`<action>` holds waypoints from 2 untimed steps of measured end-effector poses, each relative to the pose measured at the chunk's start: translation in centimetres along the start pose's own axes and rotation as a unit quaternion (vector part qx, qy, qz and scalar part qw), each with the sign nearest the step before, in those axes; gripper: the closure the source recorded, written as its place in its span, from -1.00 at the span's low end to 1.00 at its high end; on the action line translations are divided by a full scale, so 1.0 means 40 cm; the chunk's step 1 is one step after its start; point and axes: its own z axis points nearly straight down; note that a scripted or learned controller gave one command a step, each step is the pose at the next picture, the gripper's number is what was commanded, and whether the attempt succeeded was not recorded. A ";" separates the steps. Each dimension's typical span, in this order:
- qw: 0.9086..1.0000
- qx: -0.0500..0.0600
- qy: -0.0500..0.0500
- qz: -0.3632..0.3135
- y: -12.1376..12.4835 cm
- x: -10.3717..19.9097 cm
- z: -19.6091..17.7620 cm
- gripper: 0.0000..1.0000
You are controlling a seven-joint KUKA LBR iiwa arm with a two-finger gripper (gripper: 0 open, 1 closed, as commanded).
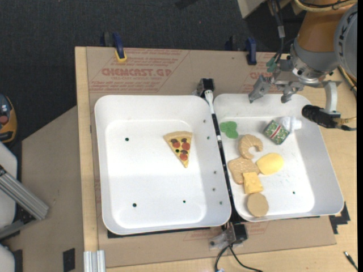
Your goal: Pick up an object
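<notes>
The arm (326,21) hangs over the right bin's (317,203) far edge, its gripper (271,90) spread and empty, presumably poised to descend on the food pieces clustered along that bin's left side, the green packet (275,131) nearest.

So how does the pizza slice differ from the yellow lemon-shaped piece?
The pizza slice is a flat triangle with red toppings; the lemon piece is rounded and plain yellow. The slice lies alone in the left bin; the lemon sits crowded among other items in the right bin. Both lie apart from the tool.
</notes>
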 end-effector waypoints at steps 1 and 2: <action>1.000 -0.002 0.000 0.000 0.002 0.000 -0.028 1.00; 1.000 -0.002 0.001 -0.004 0.015 0.284 -0.071 1.00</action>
